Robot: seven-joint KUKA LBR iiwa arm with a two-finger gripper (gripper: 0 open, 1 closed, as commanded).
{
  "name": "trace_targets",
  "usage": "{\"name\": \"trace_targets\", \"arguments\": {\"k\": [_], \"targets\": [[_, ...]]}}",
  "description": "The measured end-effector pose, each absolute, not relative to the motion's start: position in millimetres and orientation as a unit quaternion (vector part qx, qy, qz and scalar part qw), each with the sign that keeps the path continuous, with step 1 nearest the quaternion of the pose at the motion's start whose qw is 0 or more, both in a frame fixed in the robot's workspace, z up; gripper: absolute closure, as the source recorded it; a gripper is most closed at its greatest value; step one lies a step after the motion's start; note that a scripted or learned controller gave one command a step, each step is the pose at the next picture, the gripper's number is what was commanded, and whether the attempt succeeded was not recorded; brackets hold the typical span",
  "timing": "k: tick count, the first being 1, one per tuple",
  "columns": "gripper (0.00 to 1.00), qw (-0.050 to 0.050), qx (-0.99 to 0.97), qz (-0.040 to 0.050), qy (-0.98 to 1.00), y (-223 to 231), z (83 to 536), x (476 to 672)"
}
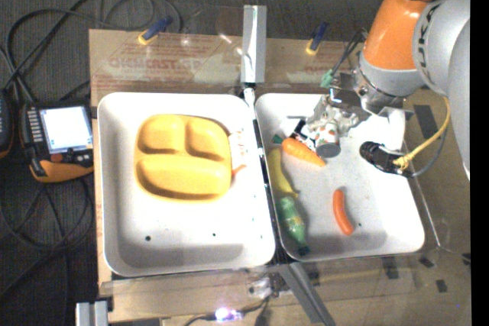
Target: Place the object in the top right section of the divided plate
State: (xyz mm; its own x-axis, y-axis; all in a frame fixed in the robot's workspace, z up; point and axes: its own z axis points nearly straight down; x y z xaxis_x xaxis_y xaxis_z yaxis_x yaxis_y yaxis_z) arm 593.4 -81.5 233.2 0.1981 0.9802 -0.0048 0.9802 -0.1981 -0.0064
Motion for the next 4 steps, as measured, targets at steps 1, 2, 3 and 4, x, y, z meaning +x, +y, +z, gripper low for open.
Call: {"name": "trace_targets", "arguments": {"k": [1,2,3,4], "targets": [[1.0,0.002,-0.783,0.0039,-0.622,-39,192,626.4],[1.0,0.002,-0.841,0.0041,-0.542,30,181,651.4],[1.0,0.001,-0.808,0.0044,-0.589,56,192,632.9],[1.0,0.001,-0.804,0.0044,-0.594,83,206,612.6]]}}
